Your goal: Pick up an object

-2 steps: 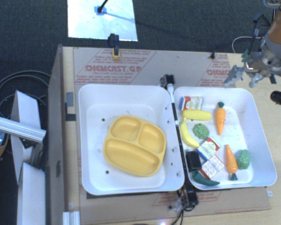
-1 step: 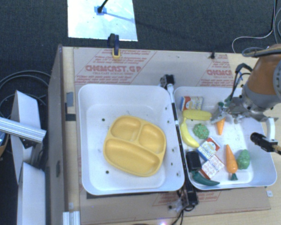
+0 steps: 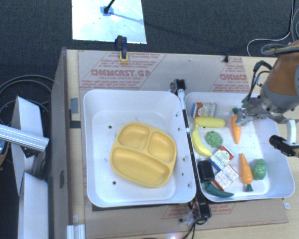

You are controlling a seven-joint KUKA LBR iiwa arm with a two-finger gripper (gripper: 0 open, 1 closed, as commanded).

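The gripper (image 3: 240, 116) is hovering over the right bin (image 3: 279, 183), its tip touching the top of an upright carrot (image 3: 236, 129); whether it is clamping, I cannot tell. The arm (image 3: 286, 86) is bending down from the right edge.

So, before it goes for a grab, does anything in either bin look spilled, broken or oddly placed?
Nothing looks spilled or damaged. The yellow divided tray lies flat in the left bin. The toy food is loosely jumbled in the right bin, and one carrot lies right under the end effector.
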